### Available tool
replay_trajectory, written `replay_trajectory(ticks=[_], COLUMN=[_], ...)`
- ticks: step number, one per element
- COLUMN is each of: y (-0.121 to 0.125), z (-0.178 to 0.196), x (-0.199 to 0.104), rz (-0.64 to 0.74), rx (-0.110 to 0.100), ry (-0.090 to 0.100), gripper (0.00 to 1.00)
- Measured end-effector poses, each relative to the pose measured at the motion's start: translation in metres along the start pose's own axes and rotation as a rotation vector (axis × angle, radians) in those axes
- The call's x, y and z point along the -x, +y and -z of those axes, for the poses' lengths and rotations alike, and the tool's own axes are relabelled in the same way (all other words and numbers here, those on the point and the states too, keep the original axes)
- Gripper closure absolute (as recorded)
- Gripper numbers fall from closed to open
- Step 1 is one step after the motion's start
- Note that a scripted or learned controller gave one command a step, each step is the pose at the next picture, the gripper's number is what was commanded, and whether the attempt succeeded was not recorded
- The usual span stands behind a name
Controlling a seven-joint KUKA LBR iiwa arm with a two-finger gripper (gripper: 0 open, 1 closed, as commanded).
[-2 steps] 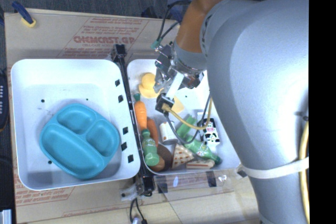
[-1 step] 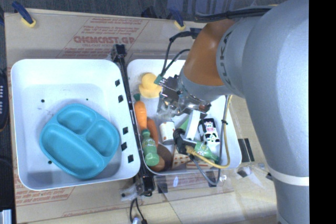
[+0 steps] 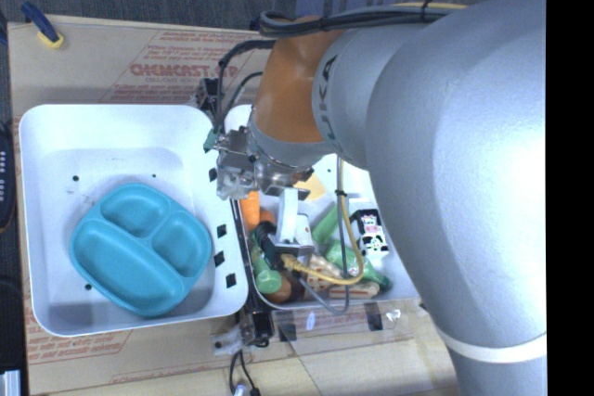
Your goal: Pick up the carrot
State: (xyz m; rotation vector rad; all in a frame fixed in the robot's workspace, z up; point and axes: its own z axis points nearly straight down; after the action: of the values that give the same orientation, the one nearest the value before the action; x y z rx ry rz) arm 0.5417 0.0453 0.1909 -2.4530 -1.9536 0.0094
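Camera view: nearest the lens, the brown cardboard-covered worktop (image 3: 139, 357) runs along the front of the two white bins. The left bin (image 3: 37, 199) holds a blue divided plate (image 3: 139, 246), lying flat towards its front half. The right bin (image 3: 390, 297) is largely covered by the grey arm (image 3: 445, 162). Near its front wall lies a small green piece (image 3: 267, 278), with a pale straw-coloured item (image 3: 320, 272) beside it. Further back are a longer green item (image 3: 325, 225) and a small black-and-white toy (image 3: 373, 236), close together.

The carrot (image 3: 251, 206) shows as an orange piece against the right bin's left wall, just under the hand (image 3: 241, 183). The hand hangs low over that spot, close above the carrot; whether it is spread or pressed together, I cannot tell, and I cannot tell whether it touches the carrot. Above it is the orange band (image 3: 288, 93) of the wrist. On the far side the cardboard bears red printing (image 3: 176, 70), and a blue and yellow clip (image 3: 42, 25) sits at the far left corner.
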Motion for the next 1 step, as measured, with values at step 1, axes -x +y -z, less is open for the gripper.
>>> replay_trajectory(ticks=[1], y=[-0.0764], z=[0.0528], x=[-0.0342], rz=[0.127], rx=[-0.002], ry=[0.000], gripper=[1.00])
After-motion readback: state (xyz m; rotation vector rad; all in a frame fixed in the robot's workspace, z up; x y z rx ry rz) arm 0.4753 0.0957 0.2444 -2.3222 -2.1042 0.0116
